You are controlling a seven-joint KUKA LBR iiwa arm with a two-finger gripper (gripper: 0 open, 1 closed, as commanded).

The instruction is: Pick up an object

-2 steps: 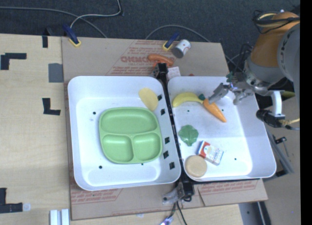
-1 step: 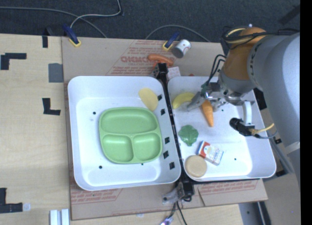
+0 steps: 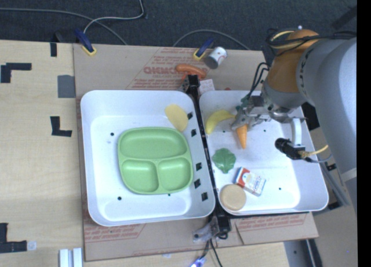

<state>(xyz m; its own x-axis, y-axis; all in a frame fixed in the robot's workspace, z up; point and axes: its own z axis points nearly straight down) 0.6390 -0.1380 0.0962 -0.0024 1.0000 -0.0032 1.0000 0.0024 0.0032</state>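
My gripper (image 3: 248,120) is low in the right bin (image 3: 307,196), near its back left part. An orange carrot (image 3: 242,136) lies just below it, its upper end right at the gripper's tip. A yellow banana (image 3: 216,120) lies just left of the gripper by the bin divider. Further front are a green broccoli piece (image 3: 223,159), a red and white carton (image 3: 250,182) and a tan round disc (image 3: 233,197). The arm's orange band (image 3: 287,69) rises behind the gripper.
The left bin (image 3: 98,121) holds a green divided plate (image 3: 155,160) and a yellow lemon-shaped piece (image 3: 177,116). Behind the bins, on the cardboard, lie an orange sausage (image 3: 191,70) and a small grey cylinder (image 3: 215,57). A black cable fitting (image 3: 290,147) hangs over the right bin.
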